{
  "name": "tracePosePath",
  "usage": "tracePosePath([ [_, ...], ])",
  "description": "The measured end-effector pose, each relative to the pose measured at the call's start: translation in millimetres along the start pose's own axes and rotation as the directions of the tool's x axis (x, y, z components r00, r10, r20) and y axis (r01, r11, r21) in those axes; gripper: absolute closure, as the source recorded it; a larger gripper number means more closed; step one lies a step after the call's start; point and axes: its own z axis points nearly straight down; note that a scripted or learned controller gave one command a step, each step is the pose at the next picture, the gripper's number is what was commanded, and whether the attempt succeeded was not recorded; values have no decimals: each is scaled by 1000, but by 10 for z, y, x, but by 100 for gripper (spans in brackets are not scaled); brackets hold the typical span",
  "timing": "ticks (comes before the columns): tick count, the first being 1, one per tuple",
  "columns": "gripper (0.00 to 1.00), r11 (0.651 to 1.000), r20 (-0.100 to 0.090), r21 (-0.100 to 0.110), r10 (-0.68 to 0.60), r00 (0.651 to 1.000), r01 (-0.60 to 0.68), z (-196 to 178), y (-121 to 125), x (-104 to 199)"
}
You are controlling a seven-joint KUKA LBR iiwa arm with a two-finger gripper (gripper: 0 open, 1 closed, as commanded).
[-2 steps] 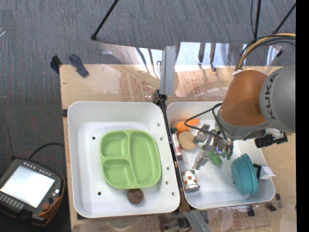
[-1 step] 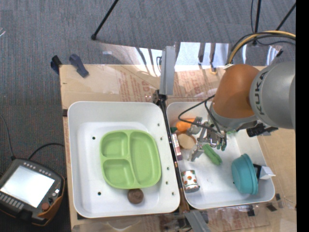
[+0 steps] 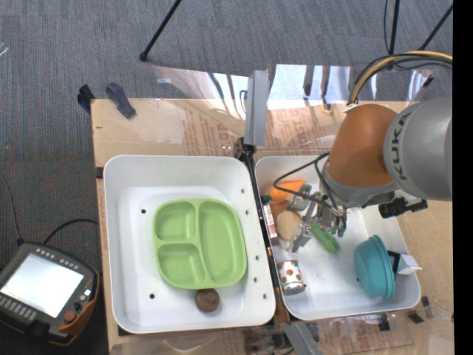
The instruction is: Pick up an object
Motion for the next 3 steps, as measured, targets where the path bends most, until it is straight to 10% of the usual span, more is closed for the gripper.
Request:
tracePosePath([
  [2, 0, 1000, -1, 1, -17, 1000, 17, -1, -376, 377],
  [3, 0, 994, 2, 0, -110, 994, 110, -1, -53, -117],
])
